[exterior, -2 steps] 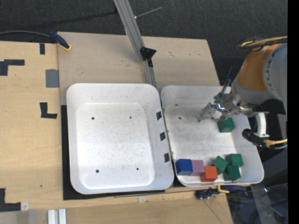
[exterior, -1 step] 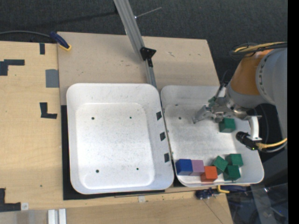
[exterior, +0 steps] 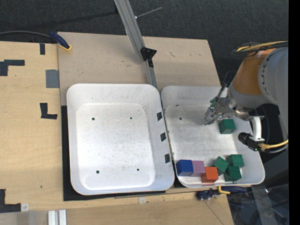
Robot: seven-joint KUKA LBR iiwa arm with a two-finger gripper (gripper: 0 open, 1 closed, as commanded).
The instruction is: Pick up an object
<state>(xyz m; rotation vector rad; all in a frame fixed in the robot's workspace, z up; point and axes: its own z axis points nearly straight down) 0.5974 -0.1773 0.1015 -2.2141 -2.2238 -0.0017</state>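
Now the grey two-finger gripper is hanging low inside the shallow white right-hand bin, and whether it is open or closed I cannot tell. A lone green cube is sitting just beside it, toward the arm. Well below it, a blue cube, lilac cube, orange cube and three green blocks are huddling together.

A grey metal pole slants across the wooden bench, with a blue-and-yellow clamp at its far-left corner.
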